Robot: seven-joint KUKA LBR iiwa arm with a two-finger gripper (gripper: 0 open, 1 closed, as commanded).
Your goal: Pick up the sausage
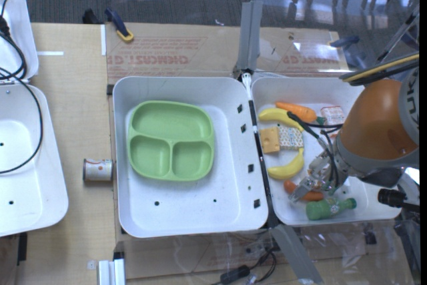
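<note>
The sausage [298,192], a short red-orange piece, lies in the right bin [373,213] near its front, between the yellow banana [287,167] and a green bottle [328,207]. My gripper [315,182] is low in this bin, directly over the sausage's right end and hiding it. The arm's orange band looms above and to the right of the gripper.
An orange carrot [297,110], a cheese block [269,140], a cracker [291,137] and a small packet [331,114] lie further back in the right bin. The left bin [120,163] holds a green divided plate [171,140]. A small can [98,170] lies on the bench to the left.
</note>
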